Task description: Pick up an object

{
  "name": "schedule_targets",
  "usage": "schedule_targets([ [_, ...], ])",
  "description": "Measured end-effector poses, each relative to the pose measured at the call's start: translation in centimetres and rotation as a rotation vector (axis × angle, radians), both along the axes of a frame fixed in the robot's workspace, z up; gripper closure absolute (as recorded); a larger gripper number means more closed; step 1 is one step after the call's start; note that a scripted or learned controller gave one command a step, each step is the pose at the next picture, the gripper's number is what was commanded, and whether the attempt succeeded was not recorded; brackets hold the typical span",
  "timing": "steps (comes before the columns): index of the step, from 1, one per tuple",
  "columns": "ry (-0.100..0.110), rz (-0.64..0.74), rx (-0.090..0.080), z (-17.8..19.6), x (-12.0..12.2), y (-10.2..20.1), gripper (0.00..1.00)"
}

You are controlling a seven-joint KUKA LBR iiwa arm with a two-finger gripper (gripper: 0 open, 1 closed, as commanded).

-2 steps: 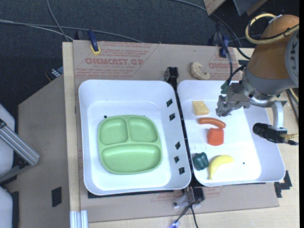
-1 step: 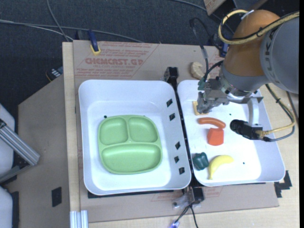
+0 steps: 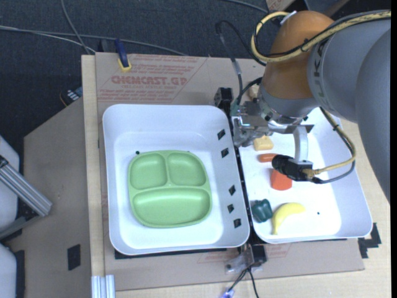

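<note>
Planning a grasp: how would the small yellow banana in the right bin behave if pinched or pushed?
The small yellow banana looks smooth and glossy, so it may slip. Its curved shape would probably pivot rather than roll. It lies close to the dark green object, which a push might nudge.

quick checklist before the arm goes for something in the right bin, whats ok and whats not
1. Targets present in right bin: banana, green block, orange-red block, tan block - ok.
2. Gripper over the right bin, near its far left corner - ok.
3. Finger opening: hidden under the wrist - cannot tell.
4. Anything already held: nothing seen between fingers - cannot tell.
5. Banana and green block apart enough for a clean grasp: they lie almost touching - not ok.
6. Green tray lies in the left bin, away from the targets - ok.
</note>
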State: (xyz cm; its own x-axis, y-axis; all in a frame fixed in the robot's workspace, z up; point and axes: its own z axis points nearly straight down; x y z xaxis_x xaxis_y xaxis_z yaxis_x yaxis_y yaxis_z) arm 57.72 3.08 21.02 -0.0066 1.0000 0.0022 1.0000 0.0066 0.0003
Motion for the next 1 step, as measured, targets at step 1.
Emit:
schedule_targets([
  [1, 0.000, 0.000, 0.001, -0.33, 0.19, 5.68, 1.00],
])
